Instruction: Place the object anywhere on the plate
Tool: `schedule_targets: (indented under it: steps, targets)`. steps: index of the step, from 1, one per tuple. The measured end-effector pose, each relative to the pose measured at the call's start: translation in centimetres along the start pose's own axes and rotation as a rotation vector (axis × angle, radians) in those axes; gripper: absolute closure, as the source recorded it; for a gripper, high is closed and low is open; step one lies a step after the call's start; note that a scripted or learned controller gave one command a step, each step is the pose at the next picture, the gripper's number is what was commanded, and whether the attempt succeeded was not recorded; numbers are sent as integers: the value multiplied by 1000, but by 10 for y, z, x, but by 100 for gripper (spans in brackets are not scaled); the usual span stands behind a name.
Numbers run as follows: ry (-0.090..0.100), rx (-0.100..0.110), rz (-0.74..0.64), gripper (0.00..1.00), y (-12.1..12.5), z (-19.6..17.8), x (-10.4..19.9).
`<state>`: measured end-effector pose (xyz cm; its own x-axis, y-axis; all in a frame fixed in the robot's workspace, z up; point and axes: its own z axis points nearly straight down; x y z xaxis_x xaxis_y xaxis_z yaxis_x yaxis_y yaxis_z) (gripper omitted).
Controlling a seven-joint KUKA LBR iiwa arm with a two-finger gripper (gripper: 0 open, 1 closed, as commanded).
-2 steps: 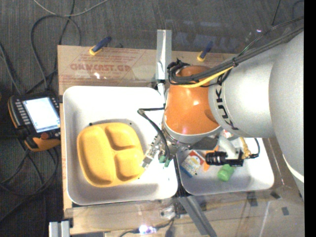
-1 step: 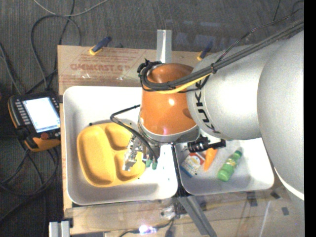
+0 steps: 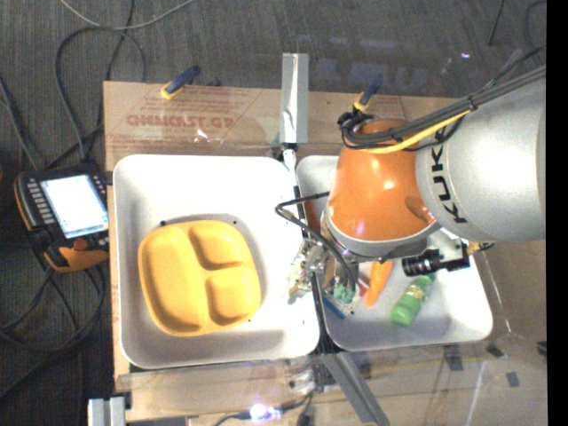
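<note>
Yellow three-compartment plastic plate (image 3: pixel 201 275) sits in the left shallow white bin (image 3: pixel 133 185), lower-left of centre, tilted a little, with bare bin floor open along its top and right sides and less room at its bottom-left corner. All three compartments look bare.

Right shallow white bin (image 3: pixel 461 313) is just beside the left bin, the two rims touching along a central ridge right of the plate. Most of this bin is covered by the grey arm with orange band (image 3: pixel 382 193), which comes in from the right, well right of the plate.

Tool (image 3: pixel 321 278) hangs below the orange band, over the ridge between the bins, just right of the plate's right edge. It is a blurry cluster of metal and wires; cannot tell how far apart the fingers are or whether anything is in them.

Orange carrot-shaped object (image 3: pixel 378 281) lies on the right bin floor, right of the plate and past the tool, long axis near vertical in the view, leaning slightly, narrow end toward the lower bin edge. Green plastic bottle (image 3: pixel 411 302) lies just right of the carrot, near it, axis tilted the same way. Small blue-green item (image 3: pixel 341 298) sits under the tool, too small to identify.

Brown cardboard worktop (image 3: pixel 191 122) shows above the plate, behind both bins.
</note>
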<state>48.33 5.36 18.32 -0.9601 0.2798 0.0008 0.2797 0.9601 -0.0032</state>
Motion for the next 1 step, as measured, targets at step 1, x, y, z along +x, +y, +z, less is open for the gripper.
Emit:
schedule_targets:
  steps: [1]
  targets:
    - [0,-1,-150,100,42,0,12]
